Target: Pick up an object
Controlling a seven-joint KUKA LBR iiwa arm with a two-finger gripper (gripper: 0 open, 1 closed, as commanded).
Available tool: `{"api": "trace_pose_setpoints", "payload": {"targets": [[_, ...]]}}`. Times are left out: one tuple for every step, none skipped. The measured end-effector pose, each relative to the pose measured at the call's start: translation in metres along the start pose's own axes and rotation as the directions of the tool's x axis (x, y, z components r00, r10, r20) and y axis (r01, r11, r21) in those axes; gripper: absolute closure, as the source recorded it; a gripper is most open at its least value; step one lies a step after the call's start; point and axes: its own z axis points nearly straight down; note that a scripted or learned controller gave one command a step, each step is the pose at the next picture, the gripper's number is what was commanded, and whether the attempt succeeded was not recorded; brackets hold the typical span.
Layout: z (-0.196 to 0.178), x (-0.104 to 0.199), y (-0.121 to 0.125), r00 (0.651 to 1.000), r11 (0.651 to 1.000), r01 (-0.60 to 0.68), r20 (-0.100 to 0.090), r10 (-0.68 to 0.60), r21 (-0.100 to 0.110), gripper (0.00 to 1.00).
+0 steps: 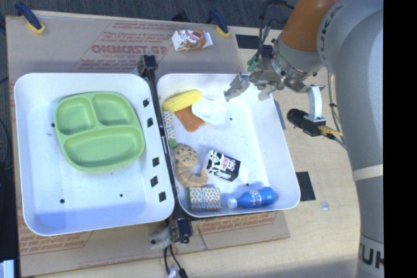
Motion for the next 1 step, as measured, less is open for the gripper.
{"api": "trace_pose_setpoints", "payload": {"targets": [[0.0623, 0.0063, -0.0664, 1.000, 1.000, 0.001, 0.000, -0.001, 0.001, 0.00]]}}
